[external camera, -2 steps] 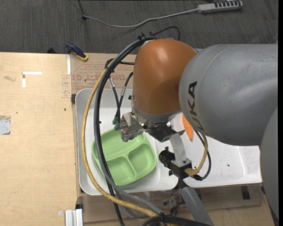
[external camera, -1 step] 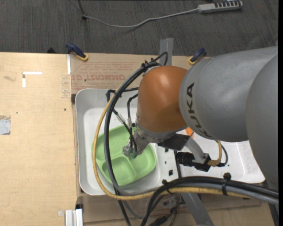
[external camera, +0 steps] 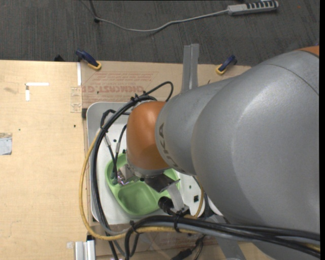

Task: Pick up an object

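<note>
Claw (external camera: 133,179) sits low in the left white bin (external camera: 93,152), buried under the wrist; can't tell from this angle how it stands or whether anything is in it. Orange band (external camera: 144,134) of the arm is directly above it, and the big grey arm body (external camera: 244,147) covers the right half of the view, coming in from the right. Only object visible: a light green plastic piece (external camera: 136,197), dish- or scoop-shaped, lying in the bin right at the claw, running from the left of the wrist down to the lower part of the bin. It looks touching or just under the wrist hardware, but contact with the claw itself is hidden. Black cables (external camera: 109,124) and a yellow cable (external camera: 83,188) loop from the wrist around the left side of the bin and trail along the bottom edge. Bin rests on a cardboard sheet (external camera: 122,84) with red print, laid on the light wooden surface (external camera: 40,152). Two blue-and-orange clamps, one (external camera: 87,58) at the left and the other (external camera: 226,63) at the right, grip the far edge of the surface. Grey upright bracket (external camera: 191,63) stands behind the bin. Dark carpet floor (external camera: 152,40) beyond, with a grey cable and power strip (external camera: 252,6) lying on it.
</note>
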`<state>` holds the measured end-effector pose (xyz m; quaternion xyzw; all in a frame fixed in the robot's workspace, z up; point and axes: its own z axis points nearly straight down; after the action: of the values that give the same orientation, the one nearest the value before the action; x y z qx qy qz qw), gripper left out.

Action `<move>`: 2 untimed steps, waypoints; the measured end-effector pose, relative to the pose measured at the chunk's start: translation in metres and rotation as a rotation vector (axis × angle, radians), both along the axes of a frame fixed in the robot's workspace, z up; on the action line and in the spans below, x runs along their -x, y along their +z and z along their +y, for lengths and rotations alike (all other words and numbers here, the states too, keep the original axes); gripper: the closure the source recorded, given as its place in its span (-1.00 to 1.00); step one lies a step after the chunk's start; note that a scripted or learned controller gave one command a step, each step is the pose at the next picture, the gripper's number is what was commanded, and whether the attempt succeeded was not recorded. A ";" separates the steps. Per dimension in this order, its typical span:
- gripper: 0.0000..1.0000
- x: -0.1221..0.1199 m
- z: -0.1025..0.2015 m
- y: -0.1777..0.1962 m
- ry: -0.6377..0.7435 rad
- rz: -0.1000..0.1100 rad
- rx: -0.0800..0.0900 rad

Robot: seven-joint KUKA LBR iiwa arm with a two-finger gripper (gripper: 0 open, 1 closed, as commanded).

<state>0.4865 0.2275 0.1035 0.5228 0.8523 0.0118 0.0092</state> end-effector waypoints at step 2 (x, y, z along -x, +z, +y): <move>1.00 0.009 -0.055 0.146 -0.169 0.031 0.012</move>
<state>0.4777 0.1726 0.2492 0.5931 0.8051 -0.0022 0.0001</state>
